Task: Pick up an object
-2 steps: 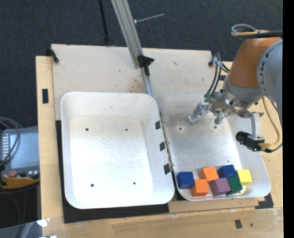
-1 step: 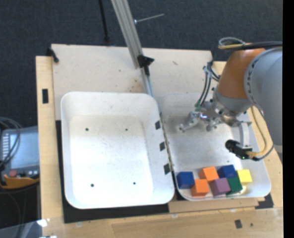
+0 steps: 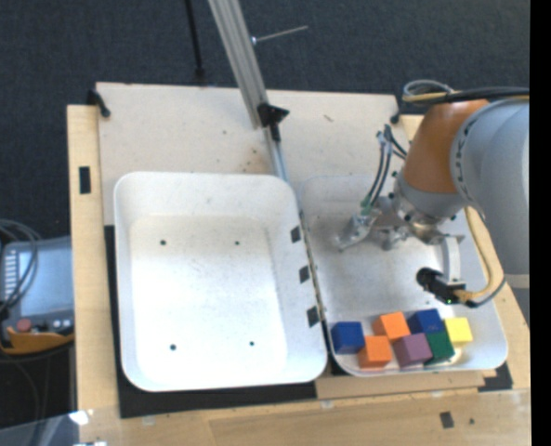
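A: How far along is the task judged to be?

B: Nothing is seen to be lifted. The gripper is held over the far part of the right bin, and no object is seen between its fingers. Whether the claw is wide or narrow cannot be told; it is too small and cluttered in this view.

A: Where are the objects to be picked?

B: They are gathered at the near end of the right bin: two blue blocks, two orange blocks, a purple block, a green block and a yellow block. They are packed touching or just beside one another, close against the near rim. The cluster is well apart from the gripper, nearer the viewer.

A: So what is left?

B: Everything, as far as can be judged: a block has to be chosen, reached, closed upon and raised.

A: What room is there for that?

B: Bare floor is seen between the gripper and the cluster, so the approach is open. The tight packing and the near rim are judged the difficulty; the left blue block, with open floor on its far side, looks easiest. The left bin is separated by the shared rims.
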Controlling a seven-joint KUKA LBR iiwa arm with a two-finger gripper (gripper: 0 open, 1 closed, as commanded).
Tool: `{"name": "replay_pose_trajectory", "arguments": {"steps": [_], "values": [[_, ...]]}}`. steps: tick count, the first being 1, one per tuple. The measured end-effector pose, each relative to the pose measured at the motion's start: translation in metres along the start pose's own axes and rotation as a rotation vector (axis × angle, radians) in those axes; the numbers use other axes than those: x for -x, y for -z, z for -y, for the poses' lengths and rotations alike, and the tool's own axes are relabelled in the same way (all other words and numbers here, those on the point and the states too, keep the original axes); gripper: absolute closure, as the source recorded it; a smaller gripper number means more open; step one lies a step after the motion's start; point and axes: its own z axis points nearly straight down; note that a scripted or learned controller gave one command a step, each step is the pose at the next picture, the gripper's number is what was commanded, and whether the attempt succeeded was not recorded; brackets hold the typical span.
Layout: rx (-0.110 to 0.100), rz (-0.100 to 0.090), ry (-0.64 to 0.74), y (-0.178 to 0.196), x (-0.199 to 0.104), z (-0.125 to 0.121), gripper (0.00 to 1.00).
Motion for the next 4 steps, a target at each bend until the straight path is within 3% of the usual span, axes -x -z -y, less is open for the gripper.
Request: {"name": "replay_pose_trajectory", "arguments": {"steps": [1,3,4], "values": [[0.005,-0.001,-0.005,0.012,0.001,-0.001,1.00],[0.008,-0.001,0.006,0.109,-0.002,0.002,1.00],[0.006,-0.002,0.008,0.136,-0.001,0.000,1.00]]}}
